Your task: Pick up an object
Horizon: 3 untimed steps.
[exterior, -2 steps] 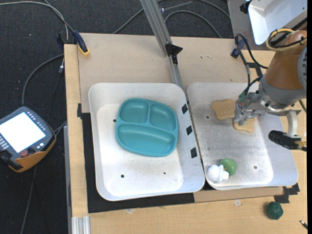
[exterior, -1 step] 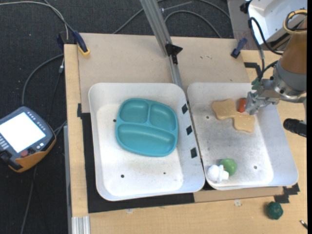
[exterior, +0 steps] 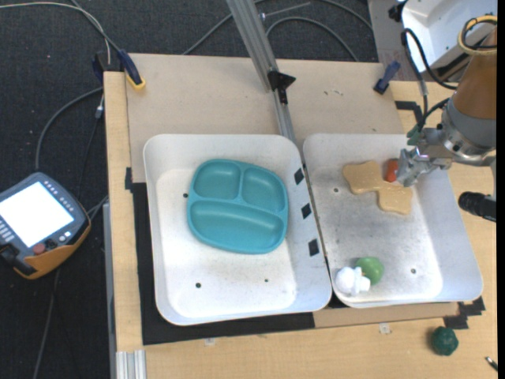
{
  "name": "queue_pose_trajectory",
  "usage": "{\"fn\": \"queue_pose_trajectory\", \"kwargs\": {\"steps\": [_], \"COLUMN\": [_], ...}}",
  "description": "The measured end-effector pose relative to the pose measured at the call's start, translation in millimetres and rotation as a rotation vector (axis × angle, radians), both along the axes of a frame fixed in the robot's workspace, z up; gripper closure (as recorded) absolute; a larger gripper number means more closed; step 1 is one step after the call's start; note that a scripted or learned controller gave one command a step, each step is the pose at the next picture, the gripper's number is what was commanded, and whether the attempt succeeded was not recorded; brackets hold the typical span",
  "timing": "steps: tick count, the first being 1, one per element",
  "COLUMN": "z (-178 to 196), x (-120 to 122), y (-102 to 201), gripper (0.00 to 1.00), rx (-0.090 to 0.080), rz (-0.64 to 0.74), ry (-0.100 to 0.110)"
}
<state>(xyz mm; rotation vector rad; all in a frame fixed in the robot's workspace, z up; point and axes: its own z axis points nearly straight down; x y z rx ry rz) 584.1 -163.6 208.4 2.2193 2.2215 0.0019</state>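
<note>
In the right bin (exterior: 442, 279) lie a tan bone-shaped piece (exterior: 379, 188), a small red-orange item (exterior: 390, 170) and a green and white toy (exterior: 360, 275) near the front edge. My gripper (exterior: 408, 173) hangs low at the bin's far right, right beside the red-orange item and over the tan piece's upper right end. I cannot make out whether anything sits between its fingers. The red-orange item is partly hidden by the gripper.
The left bin (exterior: 177, 290) holds a teal divided plate (exterior: 237, 205). A metal pole (exterior: 256, 38) slants down to the gap between the bins. A dark green ball (exterior: 444, 340) rests on the bench at front right. A handheld pendant (exterior: 35, 223) lies left of the bench.
</note>
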Motion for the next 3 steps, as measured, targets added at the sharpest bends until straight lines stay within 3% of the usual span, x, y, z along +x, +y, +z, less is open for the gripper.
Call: {"fn": "queue_pose_trajectory", "kwargs": {"steps": [1,3], "z": [-1,-9], "x": [14,12], "y": [51,153], "gripper": [1.0,1.0], "rx": [0.001,0.003], "rz": [0.005,0.005], "ry": [0.0,0.004]}}
